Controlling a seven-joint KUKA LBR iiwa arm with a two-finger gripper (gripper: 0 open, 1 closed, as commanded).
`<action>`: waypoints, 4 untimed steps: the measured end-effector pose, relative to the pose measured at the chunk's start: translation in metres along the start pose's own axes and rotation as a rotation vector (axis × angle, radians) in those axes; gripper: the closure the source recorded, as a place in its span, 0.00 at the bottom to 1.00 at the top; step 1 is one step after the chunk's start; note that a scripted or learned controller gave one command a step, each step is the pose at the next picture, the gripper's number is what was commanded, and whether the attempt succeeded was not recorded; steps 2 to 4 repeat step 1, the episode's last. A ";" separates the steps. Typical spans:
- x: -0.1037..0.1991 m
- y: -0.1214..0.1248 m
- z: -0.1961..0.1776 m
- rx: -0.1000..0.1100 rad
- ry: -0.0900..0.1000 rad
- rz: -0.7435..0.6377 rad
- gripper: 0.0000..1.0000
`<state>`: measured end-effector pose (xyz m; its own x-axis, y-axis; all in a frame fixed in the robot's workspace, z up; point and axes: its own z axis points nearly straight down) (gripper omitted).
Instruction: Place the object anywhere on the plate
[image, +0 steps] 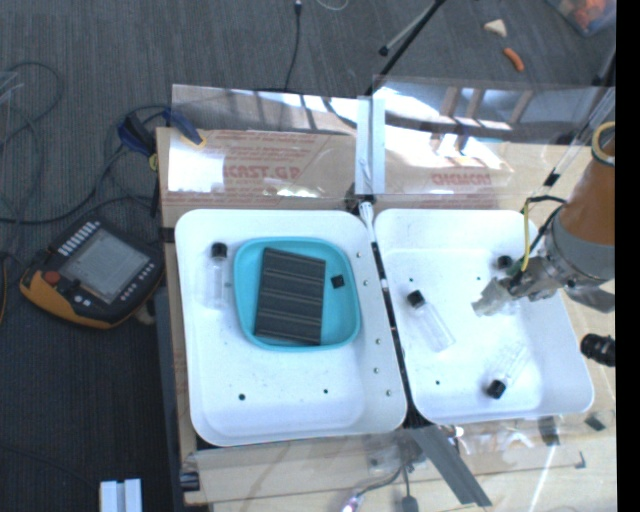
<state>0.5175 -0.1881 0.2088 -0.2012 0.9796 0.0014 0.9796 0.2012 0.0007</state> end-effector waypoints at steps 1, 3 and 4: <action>0.000 0.000 0.000 0.000 0.000 0.000 0.00; 0.000 0.000 0.000 0.000 0.000 0.000 0.00; 0.000 0.000 0.000 0.000 0.000 0.000 0.00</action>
